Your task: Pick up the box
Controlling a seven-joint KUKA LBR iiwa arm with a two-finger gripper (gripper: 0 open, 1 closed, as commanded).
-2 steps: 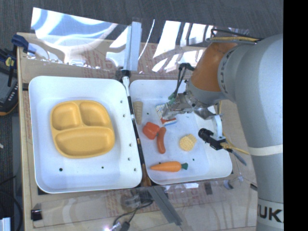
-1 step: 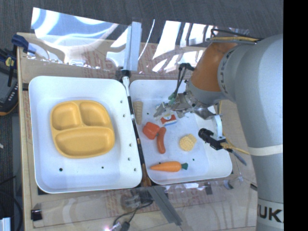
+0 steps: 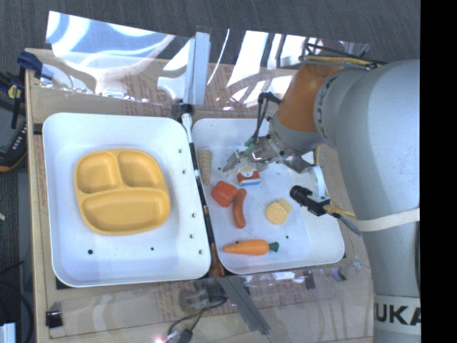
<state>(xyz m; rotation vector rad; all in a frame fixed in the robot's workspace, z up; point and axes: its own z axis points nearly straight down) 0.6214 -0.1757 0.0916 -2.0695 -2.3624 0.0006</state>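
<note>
End effector (image 3: pixel 243 159) low in the right bin (image 3: pixel 325 252), hanging from the grey arm's (image 3: pixel 371 141) orange-banded wrist. Whether it is released or clenched: cannot tell, the metal parts blur together against the white floor.

Box (image 3: pixel 248 176): small, red, white and blue, directly below the end effector's tip, touching or nearly so. No sign it is gripped.

Crowding is the risk. Red pepper (image 3: pixel 224 193) sits just down-left of the end effector, sausage (image 3: pixel 239 208) just beyond the box, corn piece (image 3: pixel 278 211) down-right, ice cream cone (image 3: pixel 206 166) to its left by the bin wall. Carrot (image 3: pixel 248 247) well apart, far end.

Judgement: a slightly offset approach could nudge the box sideways into the pepper, or catch pepper or sausage instead. The box is small and light-looking; a glancing touch likely tips it or slides it away.
</note>
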